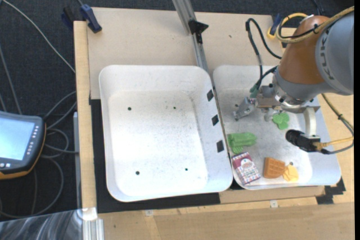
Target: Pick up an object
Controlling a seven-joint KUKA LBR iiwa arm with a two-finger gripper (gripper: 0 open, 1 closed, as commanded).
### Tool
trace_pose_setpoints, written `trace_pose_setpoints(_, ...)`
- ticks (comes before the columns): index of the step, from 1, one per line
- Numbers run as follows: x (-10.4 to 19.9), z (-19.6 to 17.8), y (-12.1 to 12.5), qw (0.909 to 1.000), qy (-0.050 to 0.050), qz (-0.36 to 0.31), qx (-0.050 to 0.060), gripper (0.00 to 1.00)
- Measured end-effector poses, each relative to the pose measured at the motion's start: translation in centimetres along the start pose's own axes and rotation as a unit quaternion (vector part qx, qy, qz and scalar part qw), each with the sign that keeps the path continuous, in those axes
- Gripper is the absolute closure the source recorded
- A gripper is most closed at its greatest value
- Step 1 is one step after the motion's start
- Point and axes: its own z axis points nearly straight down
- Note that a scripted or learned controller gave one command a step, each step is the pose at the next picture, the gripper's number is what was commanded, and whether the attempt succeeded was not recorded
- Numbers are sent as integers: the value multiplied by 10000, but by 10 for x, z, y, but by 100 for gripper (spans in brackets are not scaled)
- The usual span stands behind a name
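A: Item one, the bench [140, 31]: we log a tan board carrying two shallow white bins. The left bin [112, 81] sits at frame centre-left; the right bin [225, 78] at centre-right holds all the loose goods.

B: Item two, the arm [315, 59]: grey, orange-banded, entering from the right of the frame. Its gripper [243, 111] hangs low over the upper middle of the right bin. We cannot tell how the jaws stand; the wrist crowds them and the detail is too fine.

A: Item three, candidate pick-ups, largest first. The green block [242, 140], lower-middle of the right bin, soft-edged and flat, lying just below the gripper. The patterned card packet [246, 168], red and white, at the bin's lower left rim. The orange wafer [274, 167], with a small yellow piece [291, 173] touching it, lower right. A second green piece [280, 119] tucked under the wrist, partly hidden.

B: Risks, as we judge them. Nothing sits between the fingers, so we record no hold. The gripper seems aimed at bare bin floor above the green block; closing there would catch nothing. A descent near the bin's left wall could clip the rim. The flat packet and thin wafer offer little to pinch and may slide away.
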Motion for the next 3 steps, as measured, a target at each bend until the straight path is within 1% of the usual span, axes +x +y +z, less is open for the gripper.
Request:
trace_pose_setpoints(1,1,-15,2,10000,-2,-7,-45,100)
trace_pose_setpoints(2,7,-70,-5,10000,-12,-14,-72,100)
trace_pose_setpoints(3,8,-119,-4,10000,-13,-13,-77,100)
